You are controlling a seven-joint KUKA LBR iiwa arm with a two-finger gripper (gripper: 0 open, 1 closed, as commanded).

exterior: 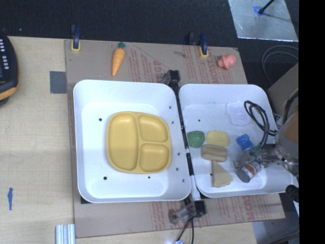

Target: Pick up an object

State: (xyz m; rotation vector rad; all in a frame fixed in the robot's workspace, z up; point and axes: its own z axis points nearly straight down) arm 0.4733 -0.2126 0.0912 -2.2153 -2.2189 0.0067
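Two shallow white plastic bins on the desk, side by side. Left bin (pixel 91 187): one smooth yellow tray (pixel 138 142), rounded, three compartments. Right bin (pixel 203 93): one green lump (pixel 195 138), one pale yellow lump (pixel 218 138), one tan block (pixel 214 152), one cream wedge (pixel 221 176), one blue piece (pixel 244 142), one clear crumpled film (pixel 237 111). Gripper (pixel 247 168) at lower right of that bin, over a small grey-red item; finger spacing cannot be told. Outside the bins, top of frame: one orange carrot (pixel 118 60), one pink lump (pixel 227 61).

This looks like a robot lab. Two white bins (pixel 81 136) sit on a brown board (pixel 152 60) held to the desk (pixel 30 136) with clips (pixel 75 38), and loose black wires (pixel 256 115) lie about.
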